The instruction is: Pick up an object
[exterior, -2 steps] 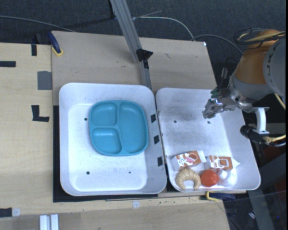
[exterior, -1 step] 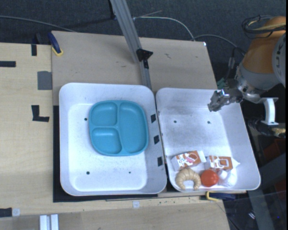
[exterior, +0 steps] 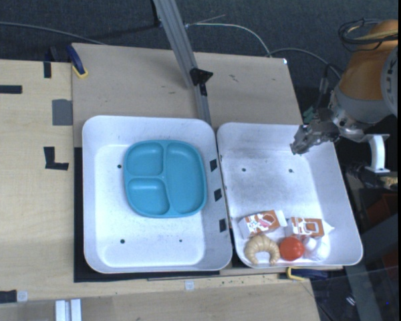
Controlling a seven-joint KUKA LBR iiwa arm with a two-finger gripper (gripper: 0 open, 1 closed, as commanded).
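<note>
Right bin's (exterior: 334, 199) upper floor lies bare; food packets (exterior: 284, 236) crowd its near end.

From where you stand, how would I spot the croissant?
Look at the right bin, then down to its near edge, where a few small things cluster. The croissant is the leftmost, a tan curved pastry beside the red ball and below a packet. It alone is crescent-shaped.
</note>
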